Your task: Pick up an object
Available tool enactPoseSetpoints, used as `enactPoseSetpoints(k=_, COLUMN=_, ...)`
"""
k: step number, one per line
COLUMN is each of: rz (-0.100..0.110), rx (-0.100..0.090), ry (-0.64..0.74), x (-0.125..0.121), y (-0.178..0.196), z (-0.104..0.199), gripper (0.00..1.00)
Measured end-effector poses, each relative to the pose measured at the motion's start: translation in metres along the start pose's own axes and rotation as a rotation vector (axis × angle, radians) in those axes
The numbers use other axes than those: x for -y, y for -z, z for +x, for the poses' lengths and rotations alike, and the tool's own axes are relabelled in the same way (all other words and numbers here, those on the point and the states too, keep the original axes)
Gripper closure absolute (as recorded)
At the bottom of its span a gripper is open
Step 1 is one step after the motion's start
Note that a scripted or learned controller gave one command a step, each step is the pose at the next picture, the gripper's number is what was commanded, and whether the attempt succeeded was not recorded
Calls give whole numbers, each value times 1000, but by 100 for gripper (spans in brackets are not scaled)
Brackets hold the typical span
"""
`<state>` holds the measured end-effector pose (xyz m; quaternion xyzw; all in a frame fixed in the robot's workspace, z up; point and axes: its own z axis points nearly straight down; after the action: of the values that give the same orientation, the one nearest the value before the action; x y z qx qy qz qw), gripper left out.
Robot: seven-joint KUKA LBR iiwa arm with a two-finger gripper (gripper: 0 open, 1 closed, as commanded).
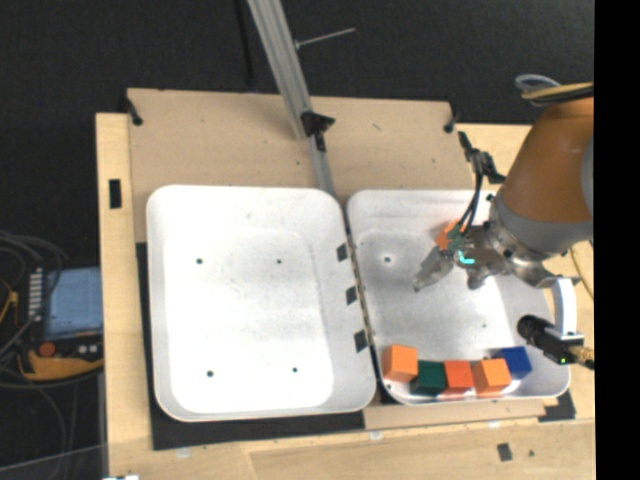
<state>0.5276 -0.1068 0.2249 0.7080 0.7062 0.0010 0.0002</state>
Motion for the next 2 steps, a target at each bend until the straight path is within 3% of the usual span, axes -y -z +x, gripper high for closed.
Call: enactPoseSetpoints(k=2, rz=7, rx=2, ry=-2, x=-3, y=-115, z=-6, gripper=0)
